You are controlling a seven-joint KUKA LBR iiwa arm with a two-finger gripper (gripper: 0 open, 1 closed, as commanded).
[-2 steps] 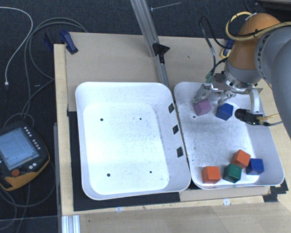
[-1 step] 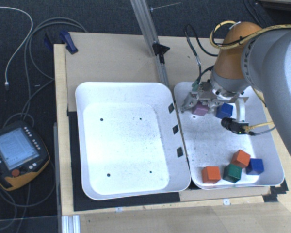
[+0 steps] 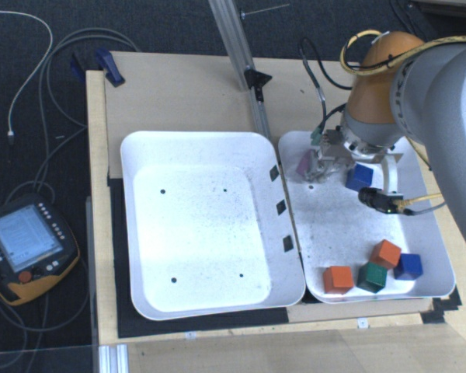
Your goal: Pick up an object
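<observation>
In the right bin, my gripper is low over the far left corner. A small purplish block lies right against its left side; whether it is held cannot be made out. A blue cube sits just to the gripper's right, partly under the wrist. Along the near edge lie an orange cube, a green cube, a second orange cube and a blue cube.
The left bin stands beside the right one, with black clips on the shared rim. A metal post rises behind the bins. A pendant lies on the floor at left.
</observation>
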